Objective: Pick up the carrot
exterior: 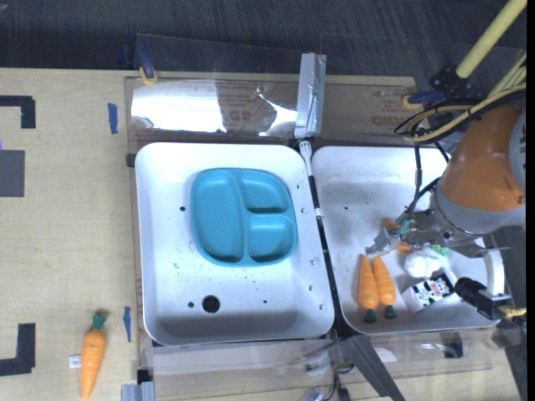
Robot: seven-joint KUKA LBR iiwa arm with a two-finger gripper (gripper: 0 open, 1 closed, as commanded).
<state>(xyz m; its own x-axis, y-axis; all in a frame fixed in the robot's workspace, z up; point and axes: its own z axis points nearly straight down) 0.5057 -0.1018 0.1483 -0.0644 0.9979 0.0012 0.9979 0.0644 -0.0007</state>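
The gripper [399, 234], its opening impossible to judge, hovered at one o'clock of two orange plastic carrots [375, 284], seemingly positioning to grasp.

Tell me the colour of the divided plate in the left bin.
The divided plate is light blue, seen plainly in the camera view.

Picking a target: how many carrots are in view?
3. Two carrots lie side by side in the right bin; one lies on the bench, bottom left. The arm may hide more.
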